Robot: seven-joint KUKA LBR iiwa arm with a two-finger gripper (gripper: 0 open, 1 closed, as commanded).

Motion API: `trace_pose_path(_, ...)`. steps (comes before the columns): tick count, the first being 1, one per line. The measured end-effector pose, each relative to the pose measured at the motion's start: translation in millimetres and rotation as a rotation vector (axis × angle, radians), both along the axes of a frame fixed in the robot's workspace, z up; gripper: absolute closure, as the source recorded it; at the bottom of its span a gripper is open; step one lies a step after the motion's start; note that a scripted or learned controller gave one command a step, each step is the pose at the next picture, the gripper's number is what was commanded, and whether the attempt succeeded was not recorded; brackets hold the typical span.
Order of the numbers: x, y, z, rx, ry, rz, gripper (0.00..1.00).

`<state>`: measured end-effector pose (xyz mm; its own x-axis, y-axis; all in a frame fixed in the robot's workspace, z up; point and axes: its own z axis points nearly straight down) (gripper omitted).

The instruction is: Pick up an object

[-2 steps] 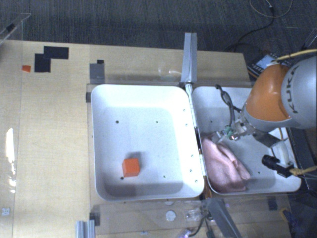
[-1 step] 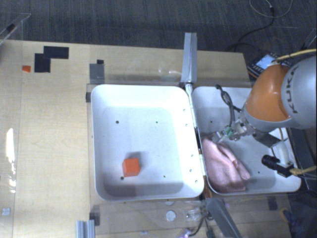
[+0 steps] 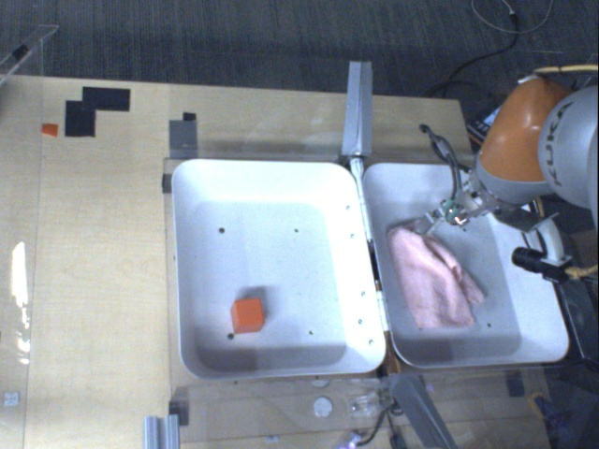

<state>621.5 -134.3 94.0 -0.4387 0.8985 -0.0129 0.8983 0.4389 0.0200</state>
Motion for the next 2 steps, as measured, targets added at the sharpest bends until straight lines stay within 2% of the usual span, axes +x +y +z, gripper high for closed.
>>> trace_pose_path(1,-47,6,3,0.000,0.010,0.081,0.00)
trace_pose_path(2,-46,36,1,-0.005,-0.001,0.143,0.00)
